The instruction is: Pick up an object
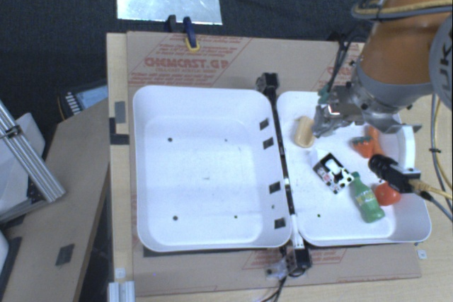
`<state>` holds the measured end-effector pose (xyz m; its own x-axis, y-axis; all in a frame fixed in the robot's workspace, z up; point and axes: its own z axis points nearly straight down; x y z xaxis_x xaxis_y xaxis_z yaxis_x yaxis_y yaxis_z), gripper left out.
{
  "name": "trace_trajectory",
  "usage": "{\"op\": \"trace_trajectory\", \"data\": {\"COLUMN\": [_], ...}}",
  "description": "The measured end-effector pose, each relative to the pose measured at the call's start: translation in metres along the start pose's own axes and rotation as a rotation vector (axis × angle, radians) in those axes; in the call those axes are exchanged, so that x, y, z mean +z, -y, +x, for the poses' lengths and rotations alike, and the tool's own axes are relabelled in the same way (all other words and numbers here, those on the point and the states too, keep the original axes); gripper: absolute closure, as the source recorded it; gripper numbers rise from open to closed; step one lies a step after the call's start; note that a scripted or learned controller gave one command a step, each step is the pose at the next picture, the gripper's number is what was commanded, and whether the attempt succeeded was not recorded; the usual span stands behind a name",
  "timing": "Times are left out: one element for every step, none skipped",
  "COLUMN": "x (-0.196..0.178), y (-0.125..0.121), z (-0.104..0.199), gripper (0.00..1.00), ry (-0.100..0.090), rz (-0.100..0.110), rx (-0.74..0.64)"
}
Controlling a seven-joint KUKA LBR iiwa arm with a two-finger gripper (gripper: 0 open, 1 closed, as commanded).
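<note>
My cardboard-covered bench [191,53] carries two shallow white plastic bins [205,166]. In the right bin, at four o'clock, lies a green plastic bottle [367,200]; my claw [327,117] hovers at twelve, beside a tan oblong piece [304,131]; its opening I cannot tell.

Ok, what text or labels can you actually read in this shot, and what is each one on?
"CHEMCAST GP": red print on the brown protective sheet under the bins; smaller red print repeats around its edges, too blurred to read.
Green bottle: label too small to read.
Black-and-white object: markings illegible.
</note>
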<state>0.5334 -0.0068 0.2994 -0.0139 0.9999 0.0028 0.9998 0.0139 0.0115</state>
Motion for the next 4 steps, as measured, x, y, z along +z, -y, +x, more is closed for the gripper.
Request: {"op": "trace_trajectory", "data": {"x": [-0.094,-0.155,-0.103,-0.09], "y": [0.01,0.042,-0.047,-0.101], "z": [0.081,0.131,0.136,0.17], "gripper": [1.0,1.0,1.0,1.0], "ry": [-0.001,0.0,0.005,0.002], "rz": [0.0,0.005,0.012,0.006], "rx": [0.001,0.005,0.014,0.008]}}
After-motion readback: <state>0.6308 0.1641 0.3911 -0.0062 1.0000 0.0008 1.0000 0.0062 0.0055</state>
